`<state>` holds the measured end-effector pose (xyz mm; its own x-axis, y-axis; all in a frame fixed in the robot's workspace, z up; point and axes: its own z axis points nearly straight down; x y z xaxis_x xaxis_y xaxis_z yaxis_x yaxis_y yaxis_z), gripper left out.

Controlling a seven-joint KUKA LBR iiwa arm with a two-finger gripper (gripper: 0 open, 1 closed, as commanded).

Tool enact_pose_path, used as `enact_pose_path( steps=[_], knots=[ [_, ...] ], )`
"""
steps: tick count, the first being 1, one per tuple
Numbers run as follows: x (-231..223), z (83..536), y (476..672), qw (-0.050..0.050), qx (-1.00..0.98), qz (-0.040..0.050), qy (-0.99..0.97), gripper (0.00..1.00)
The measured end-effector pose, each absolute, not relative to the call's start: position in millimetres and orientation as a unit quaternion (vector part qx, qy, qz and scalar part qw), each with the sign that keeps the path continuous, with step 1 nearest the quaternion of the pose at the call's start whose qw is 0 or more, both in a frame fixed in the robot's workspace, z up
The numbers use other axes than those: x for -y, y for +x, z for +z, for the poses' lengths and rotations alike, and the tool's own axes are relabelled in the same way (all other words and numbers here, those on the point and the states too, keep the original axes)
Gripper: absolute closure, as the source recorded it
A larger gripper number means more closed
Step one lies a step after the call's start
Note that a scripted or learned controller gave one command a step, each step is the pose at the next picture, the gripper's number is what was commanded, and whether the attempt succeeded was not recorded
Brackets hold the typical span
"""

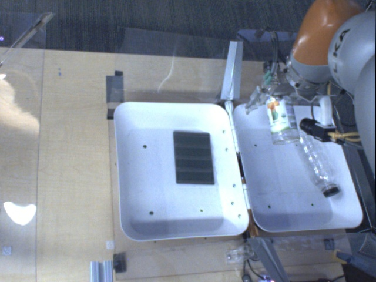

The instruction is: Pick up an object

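Your claw (271, 93) hangs over the far edge of the right bin (294, 210). A small clear bottle with an orange and green label (278, 117) sits directly beneath it, seemingly between the fingers, though you cannot tell whether they are clamped on it. Nearer you and to the right of the claw, a clear plastic bottle with a dark cap (316, 164) lies slantwise on the bin floor. The rest of that floor is open. Left of the claw, across the shared rim, the left bin (135, 175) holds a flat dark rectangular tray (194, 157).
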<state>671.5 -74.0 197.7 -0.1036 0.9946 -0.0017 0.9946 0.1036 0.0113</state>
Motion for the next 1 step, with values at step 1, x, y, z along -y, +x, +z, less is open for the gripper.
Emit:
enact_pose_path(
  steps=[1],
  knots=[
    [72.9,208.8,672.8,0.006,-0.744,0.0050,0.668,1.00]
  ],
)
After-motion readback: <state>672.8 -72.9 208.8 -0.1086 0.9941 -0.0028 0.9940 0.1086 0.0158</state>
